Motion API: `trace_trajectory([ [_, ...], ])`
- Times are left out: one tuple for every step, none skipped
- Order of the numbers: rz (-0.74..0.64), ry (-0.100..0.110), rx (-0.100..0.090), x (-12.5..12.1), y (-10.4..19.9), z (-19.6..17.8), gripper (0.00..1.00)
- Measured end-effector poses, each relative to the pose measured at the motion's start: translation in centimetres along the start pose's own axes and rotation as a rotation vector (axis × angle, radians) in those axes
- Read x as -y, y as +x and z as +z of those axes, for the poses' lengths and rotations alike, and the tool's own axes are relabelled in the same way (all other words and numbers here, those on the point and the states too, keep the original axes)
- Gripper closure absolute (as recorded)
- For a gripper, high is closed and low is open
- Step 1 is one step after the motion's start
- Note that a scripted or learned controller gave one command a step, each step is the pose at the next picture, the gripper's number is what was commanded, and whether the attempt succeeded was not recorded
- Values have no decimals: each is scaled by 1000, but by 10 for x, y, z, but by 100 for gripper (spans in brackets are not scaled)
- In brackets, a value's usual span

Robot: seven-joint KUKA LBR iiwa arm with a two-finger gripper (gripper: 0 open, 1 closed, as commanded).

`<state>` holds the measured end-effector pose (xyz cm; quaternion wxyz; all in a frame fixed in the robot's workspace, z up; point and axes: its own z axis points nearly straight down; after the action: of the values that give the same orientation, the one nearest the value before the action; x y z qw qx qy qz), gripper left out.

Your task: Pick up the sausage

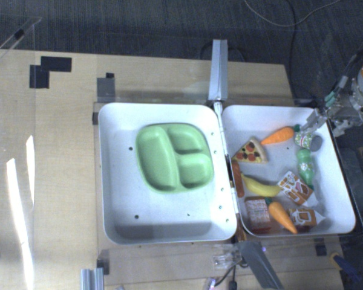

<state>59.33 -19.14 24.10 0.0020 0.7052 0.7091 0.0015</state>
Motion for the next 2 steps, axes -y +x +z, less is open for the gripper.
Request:
trace_trajectory([
  [-34, 2, -1, 32, 74, 97, 0],
  [-75, 0, 0, -43, 90, 146, 0],
])
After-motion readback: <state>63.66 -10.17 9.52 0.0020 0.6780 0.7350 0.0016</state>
